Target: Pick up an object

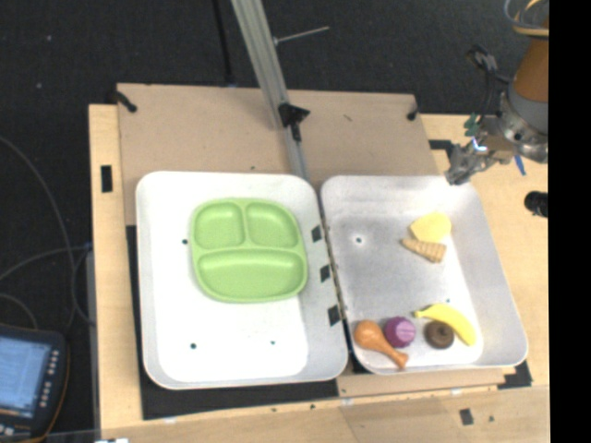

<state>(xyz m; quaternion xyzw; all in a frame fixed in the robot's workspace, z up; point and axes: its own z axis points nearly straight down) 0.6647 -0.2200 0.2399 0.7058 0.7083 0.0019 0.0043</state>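
Two white bins here: the left bin has one green divided plate, the right bin has five toys (yellow wedge, banana, brown donut, purple piece, orange drumstick), while the gripper hovers over its far right corner.

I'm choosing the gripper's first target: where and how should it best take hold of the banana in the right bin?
Probably across the banana's middle, from straight above, fingers closing across its narrow width. It lies flat on the right bin floor, running diagonally. A dark round piece sits against its lower-left side and the bin wall lies close to its right end, so the upper half looks freer. The gripper is at the bin's top edge.
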